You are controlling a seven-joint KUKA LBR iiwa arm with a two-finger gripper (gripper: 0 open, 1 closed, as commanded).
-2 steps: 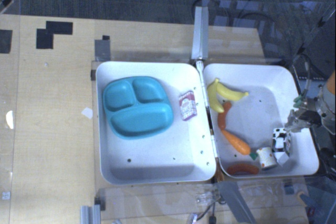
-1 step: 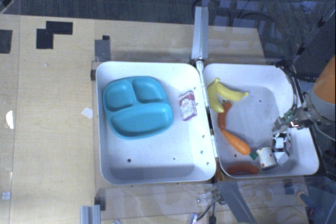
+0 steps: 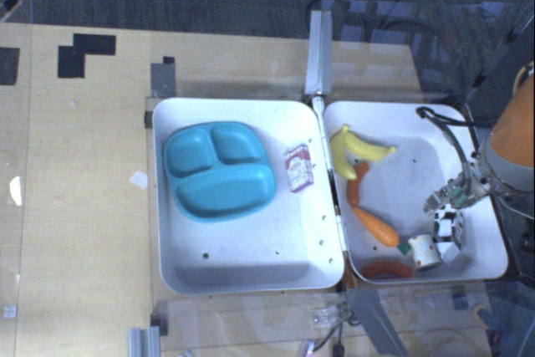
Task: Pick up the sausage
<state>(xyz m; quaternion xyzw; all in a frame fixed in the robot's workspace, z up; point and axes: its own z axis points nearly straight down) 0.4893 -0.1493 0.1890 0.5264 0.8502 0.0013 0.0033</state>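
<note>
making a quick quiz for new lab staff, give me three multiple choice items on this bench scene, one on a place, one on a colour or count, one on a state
1. Where does the blue divided plastic plate lie?
A. left white bin
B. right white bin
C. on the bench

2. What colour is the curved plastic banana?
A. green
B. yellow
C. purple

3. How does the dark red sausage stand to the gripper?
A. lifted between the fingers
B. lying in the bin, apart from it
C. lying on the plate

Key: 1 A, the plate lies in the left bin. 2 B, it is plainly yellow. 3 B, the sausage lies by the near rim of the right bin, left of the gripper.
</note>
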